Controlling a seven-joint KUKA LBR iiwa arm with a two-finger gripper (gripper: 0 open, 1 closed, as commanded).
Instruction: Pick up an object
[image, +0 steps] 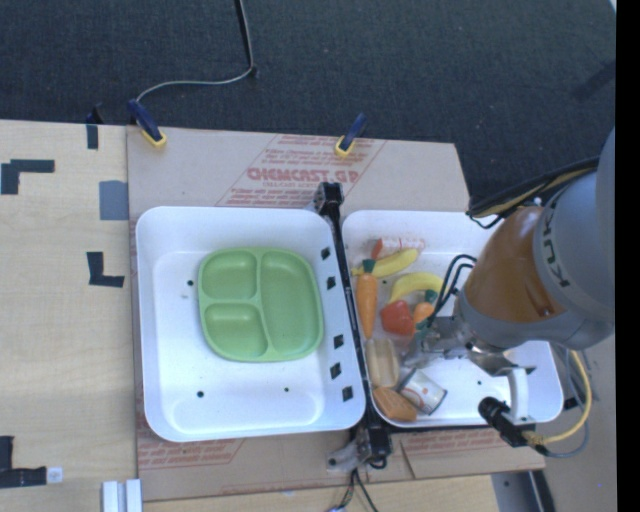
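The right bin (540, 385) holds a heap of toy food: two yellow bananas (392, 263) (415, 286), an orange carrot (367, 303), a red tomato-like piece (397, 317), a pale stick (381, 358), a brown bread roll (394, 403) and a small grey-and-white packet (423, 390). My gripper (425, 345) is low in this bin, just below the red piece and above the packet. The wrist and its orange band (505, 275) hide much of the bin's right half. I cannot see any object lifted.
The left bin (170, 400) holds a green divided plate (262, 305). A black divider with clips (340, 300) runs between the bins. Both stand on cardboard (250, 170) held by yellow clamps. A cable (545, 430) loops by the right bin's front corner.
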